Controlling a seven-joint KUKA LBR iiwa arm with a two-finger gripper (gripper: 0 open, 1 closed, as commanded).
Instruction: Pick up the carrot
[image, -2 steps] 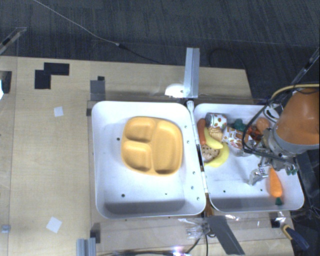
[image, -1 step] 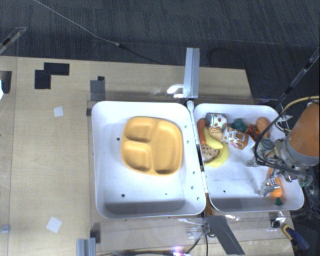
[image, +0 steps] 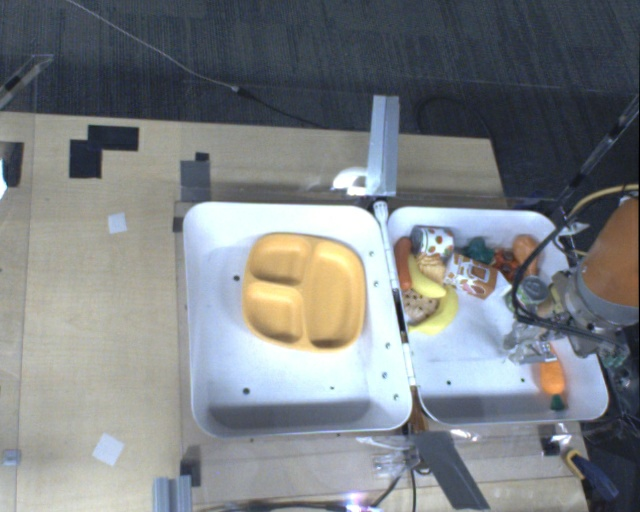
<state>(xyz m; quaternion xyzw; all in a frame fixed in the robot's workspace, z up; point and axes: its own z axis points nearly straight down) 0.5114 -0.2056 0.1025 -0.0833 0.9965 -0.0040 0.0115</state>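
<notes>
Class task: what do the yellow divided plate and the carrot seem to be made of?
Yellow divided plate: probably moulded plastic, with smooth rounded compartments, an even colour and a soft sheen. Carrot: likely a plastic toy, uniformly orange with a green tip; it is too small to be sure.

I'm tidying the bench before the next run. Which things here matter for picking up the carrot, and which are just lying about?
Job:
carrot, in the right bin
gripper, just above it

Lying about:
yellow divided plate in the left bin
banana
other toy foods
</notes>
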